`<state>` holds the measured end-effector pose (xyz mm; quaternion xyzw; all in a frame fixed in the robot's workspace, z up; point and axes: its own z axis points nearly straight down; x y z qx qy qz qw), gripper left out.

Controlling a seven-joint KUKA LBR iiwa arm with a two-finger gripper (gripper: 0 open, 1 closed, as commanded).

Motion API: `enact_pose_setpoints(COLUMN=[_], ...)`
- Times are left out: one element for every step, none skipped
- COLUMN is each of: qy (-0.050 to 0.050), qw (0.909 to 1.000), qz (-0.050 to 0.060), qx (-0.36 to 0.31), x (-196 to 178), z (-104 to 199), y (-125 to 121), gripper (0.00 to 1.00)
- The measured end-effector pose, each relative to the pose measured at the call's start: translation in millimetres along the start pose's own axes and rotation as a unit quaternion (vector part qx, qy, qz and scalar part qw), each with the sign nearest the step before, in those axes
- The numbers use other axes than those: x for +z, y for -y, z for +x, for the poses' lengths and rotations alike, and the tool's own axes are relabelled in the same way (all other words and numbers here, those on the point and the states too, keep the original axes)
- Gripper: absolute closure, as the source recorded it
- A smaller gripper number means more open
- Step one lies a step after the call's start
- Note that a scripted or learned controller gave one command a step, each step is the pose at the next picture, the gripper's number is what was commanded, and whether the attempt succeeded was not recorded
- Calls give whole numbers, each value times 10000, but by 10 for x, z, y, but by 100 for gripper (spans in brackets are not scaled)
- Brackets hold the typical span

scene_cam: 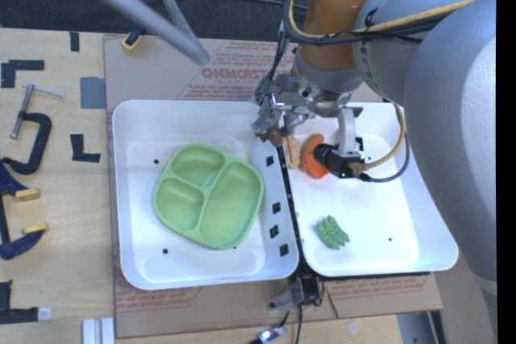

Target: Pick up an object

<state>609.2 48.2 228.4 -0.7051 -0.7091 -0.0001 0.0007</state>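
A small green leafy toy (331, 231) lies in the right bin (403, 242), toward its front. An orange object (311, 159) with a pale piece (292, 151) beside it sits in the right bin's back left, close to the divider. My gripper (274, 127) hangs over the back of the divider between the two bins, just left of the orange object. The wrist and cabling hide its fingertips. A light green divided plate (210, 194) rests in the left bin (137, 173).
The arm's grey body and orange band fill the upper right above the right bin. A grey pole slants across the top left. Clamps and black markers lie on the bench to the left of the bins. A cable runs under the bins' front edge.
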Motion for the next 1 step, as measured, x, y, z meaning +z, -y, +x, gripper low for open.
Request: enact_pose_setpoints(qy=[-1], qw=[10000], qz=[-7], qx=[-3], x=[-75], z=[499], y=[-222], gripper=[100])
